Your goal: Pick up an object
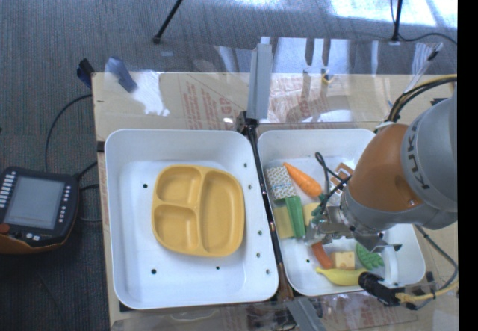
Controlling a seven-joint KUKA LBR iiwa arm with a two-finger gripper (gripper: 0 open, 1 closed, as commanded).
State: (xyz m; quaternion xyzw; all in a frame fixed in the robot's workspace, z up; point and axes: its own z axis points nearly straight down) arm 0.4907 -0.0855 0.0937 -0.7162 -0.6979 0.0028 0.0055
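So the right bin [345,139] is where all the pickable stuff sits, a loose jumble of small toy food in smooth, shiny plastic. There's an orange carrot [302,179], tapered and lying on a slant near the bin's upper left, with a little blue-and-white checkered packet [278,181] right beside it. Below those is a green pickle-ish piece [296,216], long and rounded, lying partly over something pale yellow. Down by the front edge there's a yellow banana [337,276], curved, a small tan block like a cheese cube [345,259] just above it, a short red-orange piece [322,254] to its left, and a green leafy bit [367,256] to its right. The gripper [326,223] is down inside that bin, in the middle of the pile, but the chunky grey and orange wrist covers it, so I honestly can't tell how it's set or whether anything is in it. The left bin [127,172] is plain white, with a matte yellow divided plate [199,210], three compartments, rounded corners, sitting flat in its middle.
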